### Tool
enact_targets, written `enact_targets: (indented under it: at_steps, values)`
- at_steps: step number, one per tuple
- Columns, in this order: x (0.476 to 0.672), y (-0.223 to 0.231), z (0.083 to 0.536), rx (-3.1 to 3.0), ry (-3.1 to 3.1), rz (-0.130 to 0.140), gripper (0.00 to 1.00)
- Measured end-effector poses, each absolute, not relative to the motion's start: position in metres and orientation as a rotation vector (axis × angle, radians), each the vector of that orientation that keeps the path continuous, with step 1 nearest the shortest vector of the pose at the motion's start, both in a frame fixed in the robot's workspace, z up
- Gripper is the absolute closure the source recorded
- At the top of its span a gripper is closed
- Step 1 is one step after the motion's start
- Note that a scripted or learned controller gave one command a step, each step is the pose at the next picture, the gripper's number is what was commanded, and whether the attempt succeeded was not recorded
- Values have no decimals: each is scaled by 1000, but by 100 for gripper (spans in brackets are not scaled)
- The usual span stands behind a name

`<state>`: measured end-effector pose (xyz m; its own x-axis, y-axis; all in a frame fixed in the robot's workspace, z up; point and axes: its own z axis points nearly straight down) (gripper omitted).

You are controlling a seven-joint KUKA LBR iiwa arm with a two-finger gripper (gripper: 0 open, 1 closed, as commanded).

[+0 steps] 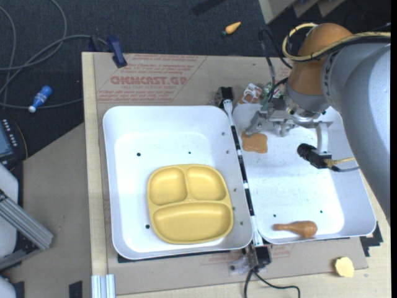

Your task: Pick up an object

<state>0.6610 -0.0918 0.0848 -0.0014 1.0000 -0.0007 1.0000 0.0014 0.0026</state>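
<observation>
Yellow divided plate (189,203) sits in the left bin (121,129). In the right bin (347,222), the gripper (273,124) hovers at the far-left corner, just above an orange-brown piece (255,143); I cannot tell its fingers' state. It should centre over the piece and descend straight.

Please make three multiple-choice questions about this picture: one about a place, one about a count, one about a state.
1. Where does the yellow plastic divided plate lie?
A. left white bin
B. right white bin
C. bare bench

2. How many compartments does the plate have?
A. two
B. three
C. five

3. How does the brown drumstick-shaped toy rest?
A. standing upright
B. held by the end effector
C. lying flat on the bin floor

Answers:
1 A, it lies on the left white bin.
2 B, two small ones above one large.
3 C, it lies near the front wall of the right white bin, away from the end effector.
</observation>
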Motion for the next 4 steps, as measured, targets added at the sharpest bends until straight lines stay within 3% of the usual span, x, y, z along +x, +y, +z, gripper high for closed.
enact_targets:
  at_steps: [1,2,3,4]
  values:
    - [653,-98,85,2223,2221,-2,0]
    - [664,-96,85,2218,2221,3,0]
    - [639,-99,85,2224,2221,-3,0]
    - [641,-98,96,2220,2220,3,100]
